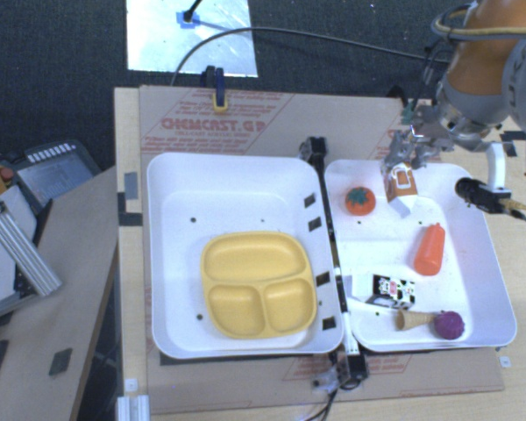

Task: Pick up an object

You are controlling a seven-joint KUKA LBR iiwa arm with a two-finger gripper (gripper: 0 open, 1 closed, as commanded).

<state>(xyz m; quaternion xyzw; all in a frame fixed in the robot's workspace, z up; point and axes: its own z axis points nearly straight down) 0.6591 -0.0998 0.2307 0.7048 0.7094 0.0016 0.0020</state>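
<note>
The gripper [404, 170] hangs over the right bin [495, 261], closed on a small carton [401, 185], lifted beside the tomato [360, 201].

— What are the two bins [245, 169] made of?
— Smooth white plastic, slightly glossy. The yellow divided tray [257, 283] in the left one looks like matt plastic.
— And underneath?
— Brown cardboard sheet [272, 121], dull and printed in red. Far left lies a shiny metal plate [193, 24]; the floor around it is dark, rough carpet [53, 60].
</note>
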